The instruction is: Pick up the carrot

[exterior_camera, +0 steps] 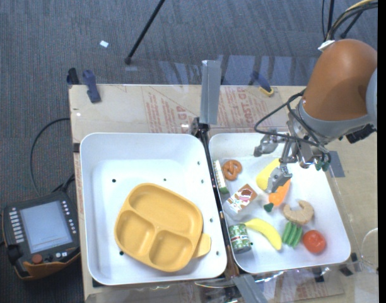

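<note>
Covering carrot point(279, 196) top, gripper point(280, 179) fingers unclear

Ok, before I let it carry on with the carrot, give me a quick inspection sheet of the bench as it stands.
Surface: two white bins side by side; left bin holds a yellow divided tray.
Job's things: carrot lies in the right bin, directly beneath the gripper.
Clutter: pretzel, lemon, carton, banana, bread, tomato, green can.
Grippers: down at the carrot; a grasp is not confirmed.
Cables: dark cables loop beside the wrist.
Surroundings: teach pendant on the carpet.
</note>
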Tool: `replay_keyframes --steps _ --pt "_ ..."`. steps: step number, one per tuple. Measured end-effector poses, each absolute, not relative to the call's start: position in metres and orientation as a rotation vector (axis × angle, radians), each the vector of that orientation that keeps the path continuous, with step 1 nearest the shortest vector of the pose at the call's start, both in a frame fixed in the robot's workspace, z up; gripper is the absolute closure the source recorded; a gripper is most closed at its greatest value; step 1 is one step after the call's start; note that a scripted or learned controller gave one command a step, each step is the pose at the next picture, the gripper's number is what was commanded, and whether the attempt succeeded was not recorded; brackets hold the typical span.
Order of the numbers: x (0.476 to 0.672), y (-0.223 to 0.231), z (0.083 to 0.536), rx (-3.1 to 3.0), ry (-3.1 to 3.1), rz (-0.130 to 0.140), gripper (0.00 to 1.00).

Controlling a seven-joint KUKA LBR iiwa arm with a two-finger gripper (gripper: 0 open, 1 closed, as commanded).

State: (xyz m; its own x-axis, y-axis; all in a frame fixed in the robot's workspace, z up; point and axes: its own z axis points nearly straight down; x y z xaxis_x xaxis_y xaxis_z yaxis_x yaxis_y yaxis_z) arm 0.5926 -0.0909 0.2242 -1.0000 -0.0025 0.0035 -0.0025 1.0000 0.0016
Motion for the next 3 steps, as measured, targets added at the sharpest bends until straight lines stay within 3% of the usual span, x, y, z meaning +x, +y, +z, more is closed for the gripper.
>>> replay_keyframes --steps 1,2,3 --pt "0.562 -0.121 0.109 0.304 -3.128 -0.003 0.0" --pt "0.578 -0.12 0.091 0.187 -3.138 -0.001 0.0" --pt "0.532 -0.142 0.091 0.42 -3.123 0.003 0.0"
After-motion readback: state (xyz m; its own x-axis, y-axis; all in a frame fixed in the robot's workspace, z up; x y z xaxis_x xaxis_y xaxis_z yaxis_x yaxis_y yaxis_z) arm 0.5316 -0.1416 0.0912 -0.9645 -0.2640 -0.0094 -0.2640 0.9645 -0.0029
